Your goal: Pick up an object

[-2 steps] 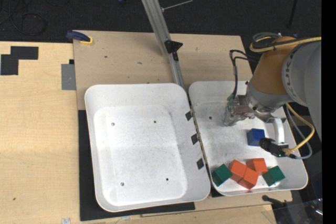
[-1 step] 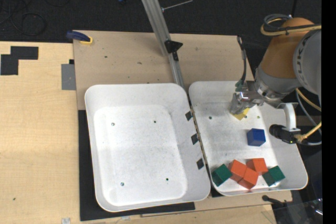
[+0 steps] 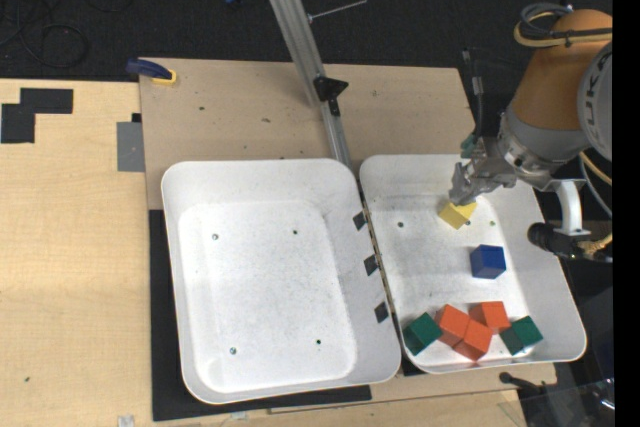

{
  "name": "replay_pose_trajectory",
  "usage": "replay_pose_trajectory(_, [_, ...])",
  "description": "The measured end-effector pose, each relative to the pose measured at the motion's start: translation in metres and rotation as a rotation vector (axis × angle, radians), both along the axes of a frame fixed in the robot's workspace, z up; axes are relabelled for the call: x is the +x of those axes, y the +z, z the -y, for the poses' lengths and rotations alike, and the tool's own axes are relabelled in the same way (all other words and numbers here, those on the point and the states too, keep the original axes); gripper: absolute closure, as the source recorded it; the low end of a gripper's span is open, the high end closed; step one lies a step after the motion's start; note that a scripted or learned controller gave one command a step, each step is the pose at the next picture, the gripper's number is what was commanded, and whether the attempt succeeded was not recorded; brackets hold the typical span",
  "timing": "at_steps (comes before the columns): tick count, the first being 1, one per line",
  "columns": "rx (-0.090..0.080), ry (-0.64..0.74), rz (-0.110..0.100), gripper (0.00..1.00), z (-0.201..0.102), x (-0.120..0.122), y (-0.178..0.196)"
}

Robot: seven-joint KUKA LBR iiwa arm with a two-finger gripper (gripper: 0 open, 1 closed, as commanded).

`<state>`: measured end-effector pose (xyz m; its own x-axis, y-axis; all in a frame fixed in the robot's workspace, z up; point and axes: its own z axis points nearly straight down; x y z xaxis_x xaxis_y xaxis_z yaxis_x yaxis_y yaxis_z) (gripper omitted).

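In the right bin point(image 3: 560, 315), a yellow block point(image 3: 456, 214) sits tilted near the upper middle. My gripper point(image 3: 464, 196) is directly above it, its tip meeting the block's top edge. I cannot make out whether the block is gripped or just lies under the tip. A blue cube point(image 3: 488, 261) lies below the yellow block. Along the bin's near edge are two green blocks point(image 3: 423, 331) point(image 3: 521, 334) with a cluster of orange blocks point(image 3: 472, 326) between them.
The left bin point(image 3: 190, 215) stands beside the right one, joined by black clips point(image 3: 368, 263). A slanted aluminium rail point(image 3: 300, 45) rises behind the bins. The grey and orange arm point(image 3: 560, 95) reaches in from the right.
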<state>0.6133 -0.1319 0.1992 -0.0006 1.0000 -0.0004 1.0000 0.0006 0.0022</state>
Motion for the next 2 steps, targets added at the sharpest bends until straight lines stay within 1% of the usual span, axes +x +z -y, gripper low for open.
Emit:
replay_pose_trajectory(1, [0.0,0.001,0.0,1.0,0.001,0.0,0.043])
replay_pose_trajectory(2, [0.003,0.003,-0.006,1.0,-0.054,-0.016,0.049])
